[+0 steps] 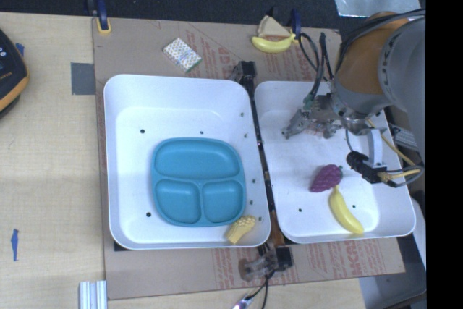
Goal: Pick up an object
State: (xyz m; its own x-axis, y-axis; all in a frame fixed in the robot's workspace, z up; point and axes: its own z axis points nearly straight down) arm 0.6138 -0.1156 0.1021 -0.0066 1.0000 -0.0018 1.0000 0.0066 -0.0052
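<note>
White plastic forms two shallow bins side by side on the bench. The left bin [119, 155] carries a blue divided plate [197, 181] near its middle and a small yellow corn-like piece [241, 229] at its near right corner. In the right bin [289, 213], purple grapes [326, 178] lie just beside a yellow banana [345, 210] toward the near right corner; whether they touch is unclear. The grey arm [380, 61] with its orange band is cut off at the right edge and covers the far right corner of that bin. Its gripper [298, 125] sits low over the bin's far half, well apart from the grapes; the fingers are small and dark, so their spread cannot be told, and nothing is seen between them. Beyond the bins' far edge lie another banana-like piece [273, 42] and a patterned packet [181, 53].
</note>
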